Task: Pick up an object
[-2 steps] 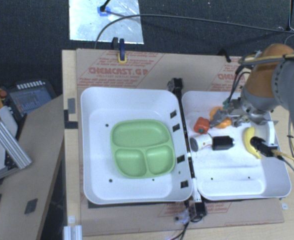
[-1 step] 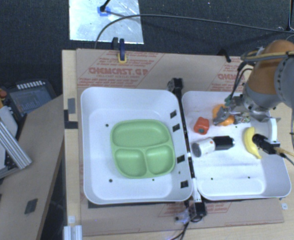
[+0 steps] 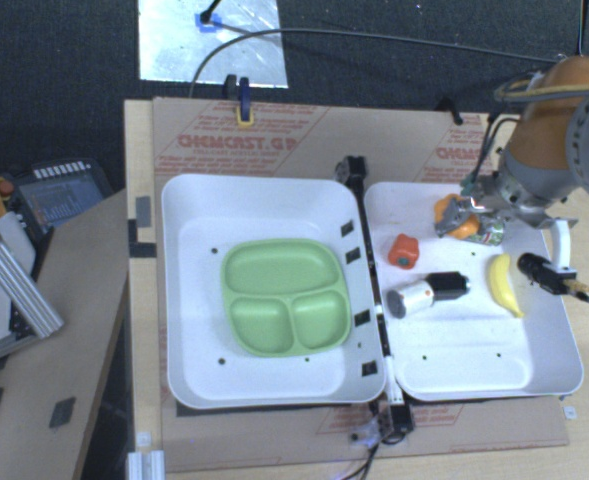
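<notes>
**Gripper low over the right bin's far corner**

The gripper (image 3: 471,218) sits over an orange object (image 3: 456,211) at the back of the right bin (image 3: 474,368); whether it is spread or pinching cannot be told. Nearby lie a red pepper (image 3: 404,251), banana (image 3: 503,285) and black-and-white cylinder (image 3: 427,294). The cardboard (image 3: 274,133) reads "CHEMCAST GP". A green divided tray (image 3: 282,296) fills the left bin (image 3: 194,268).

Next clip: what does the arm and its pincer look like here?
The arm is grey, rounded, with an orange band above the wrist. Thin cables loop around it near the band. The pincer is a small metallic, silvery assembly, low over the right bin.
</notes>
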`<state>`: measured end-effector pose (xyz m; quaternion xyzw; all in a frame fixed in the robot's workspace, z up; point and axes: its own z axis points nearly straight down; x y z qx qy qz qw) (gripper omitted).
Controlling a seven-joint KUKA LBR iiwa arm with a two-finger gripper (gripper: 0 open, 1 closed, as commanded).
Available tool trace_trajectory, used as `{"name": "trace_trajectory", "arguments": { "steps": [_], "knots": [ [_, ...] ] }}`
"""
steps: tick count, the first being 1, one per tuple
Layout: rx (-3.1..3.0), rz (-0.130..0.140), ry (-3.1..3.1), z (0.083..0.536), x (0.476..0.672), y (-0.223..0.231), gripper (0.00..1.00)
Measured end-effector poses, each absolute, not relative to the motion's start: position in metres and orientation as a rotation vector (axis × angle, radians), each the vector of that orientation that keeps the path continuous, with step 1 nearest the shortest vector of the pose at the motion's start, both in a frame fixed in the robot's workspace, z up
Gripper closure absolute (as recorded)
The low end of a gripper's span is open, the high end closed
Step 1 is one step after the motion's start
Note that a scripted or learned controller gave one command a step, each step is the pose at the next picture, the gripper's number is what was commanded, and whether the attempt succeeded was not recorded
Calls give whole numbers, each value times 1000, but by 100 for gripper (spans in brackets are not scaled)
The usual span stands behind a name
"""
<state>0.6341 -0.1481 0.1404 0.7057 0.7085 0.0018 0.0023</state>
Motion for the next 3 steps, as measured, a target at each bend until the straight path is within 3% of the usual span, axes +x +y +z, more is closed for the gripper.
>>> {"name": "trace_trajectory", "arguments": {
  "steps": [2,3],
  "knots": [
    [2212,6,2222,268,637,-156,100],
    [2213,1,2231,252,631,-107,100]
  ]
}}
